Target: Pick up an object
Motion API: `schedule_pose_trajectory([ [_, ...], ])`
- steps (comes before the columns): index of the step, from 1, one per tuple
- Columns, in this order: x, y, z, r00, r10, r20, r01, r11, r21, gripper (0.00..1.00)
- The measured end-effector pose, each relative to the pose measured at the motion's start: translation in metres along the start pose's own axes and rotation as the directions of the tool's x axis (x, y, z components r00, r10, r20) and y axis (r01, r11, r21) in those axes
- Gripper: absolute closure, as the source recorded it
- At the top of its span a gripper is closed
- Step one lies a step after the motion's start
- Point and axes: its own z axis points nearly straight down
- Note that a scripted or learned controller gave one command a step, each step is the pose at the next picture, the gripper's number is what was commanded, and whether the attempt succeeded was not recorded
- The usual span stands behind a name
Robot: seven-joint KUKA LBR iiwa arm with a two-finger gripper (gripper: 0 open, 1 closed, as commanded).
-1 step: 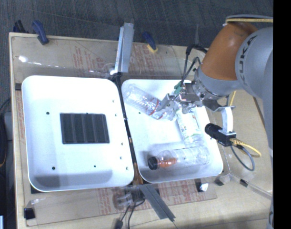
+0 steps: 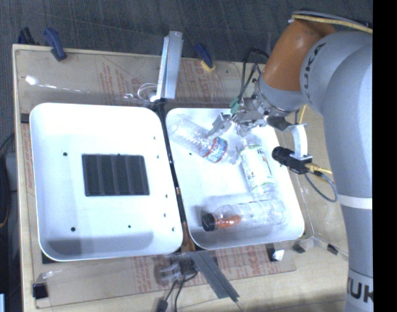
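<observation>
Approach phase, by my read: I've got the arm reaching in from the right, with the gripper [image 2: 240, 119] low over the far end of the right bin [image 2: 192, 229], and nothing lifted yet. From this slanted overhead view I cannot tell how the pincer is set or whether anything is caught in it; the wrist hardware and clear plastic blur together right there.

Three clear plastic bottles share that bin. One, the crumpled bottle [image 2: 201, 140] with a blue label, lies tilted toward the far-left part of the bin, its right end just beside the gripper, possibly touching, I can't say for sure. A second, the white-labelled bottle [image 2: 255, 168], runs from under the gripper toward the near side along the right wall. The third, the red-capped bottle [image 2: 240, 216], lies across the near end, cap pointing left, well apart from the gripper.

The left bin [image 2: 55, 174] carries only a dark ribbed panel [image 2: 115, 175] in its middle, nothing for me there.

Closest candidates are the crumpled one and the white-labelled one, both right at the pincer. Next move, as I judge it: settle onto one bottle body, squeeze across its narrow width, then lift straight up. Clear, slick, rounded plastic, so I'd expect a slip or a roll-away if the grasp lands off-centre.
</observation>
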Motion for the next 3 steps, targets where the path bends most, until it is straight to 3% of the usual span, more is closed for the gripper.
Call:
schedule_pose_trajectory([
  [1, 0.014, 0.013, 0.068, 1.000, 0.003, 0.003, -0.003, 1.000, -0.016, 0.00],
  [2, 0.023, -0.007, 0.092, 1.000, -0.009, 0.002, 0.009, 1.000, -0.006, 0.00],
  [3, 0.020, -0.037, 0.092, 0.997, -0.072, 0.002, 0.072, 0.997, -0.007, 0.00],
])
